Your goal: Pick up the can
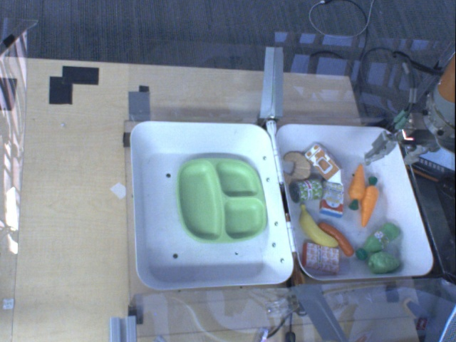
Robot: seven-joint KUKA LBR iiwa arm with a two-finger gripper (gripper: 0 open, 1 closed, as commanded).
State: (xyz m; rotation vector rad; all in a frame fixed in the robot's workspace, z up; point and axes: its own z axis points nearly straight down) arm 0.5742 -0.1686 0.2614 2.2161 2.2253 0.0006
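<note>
The can [308, 189] is small, with a green and white label, and lies on its side at the left of the right bin [420, 226], close to the divider between the bins. My gripper [376, 150] hangs over the upper right part of that bin, just above the top of two orange carrots [363, 193]. It is well to the right of the can and apart from it, with nothing seen in its grasp. The arm comes in from the right edge.
Around the can lie a round tan disc [293, 164], an orange box [322, 162], a small carton [332, 199], a banana [314, 229], a red sausage [336, 238], a red packet [321, 258] and green vegetables [381, 251]. The left bin [153, 262] holds a green divided tray [221, 199].
</note>
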